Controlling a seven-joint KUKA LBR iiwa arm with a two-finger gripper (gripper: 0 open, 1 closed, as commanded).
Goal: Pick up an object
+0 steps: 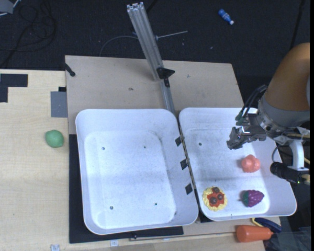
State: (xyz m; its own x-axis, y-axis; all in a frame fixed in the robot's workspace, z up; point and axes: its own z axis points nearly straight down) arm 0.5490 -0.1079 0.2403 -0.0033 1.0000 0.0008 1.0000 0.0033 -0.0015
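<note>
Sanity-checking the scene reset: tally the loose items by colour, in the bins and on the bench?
Pink, in the right bin: 1, the pink object
Purple, right bin: 1, the purple grape-like toy
Yellow and red, right bin: 1, the yellow and red toy
Green, on the bench: 1, the green ball
Orange, below the right bin: 1, the orange object
Total: 5
</note>
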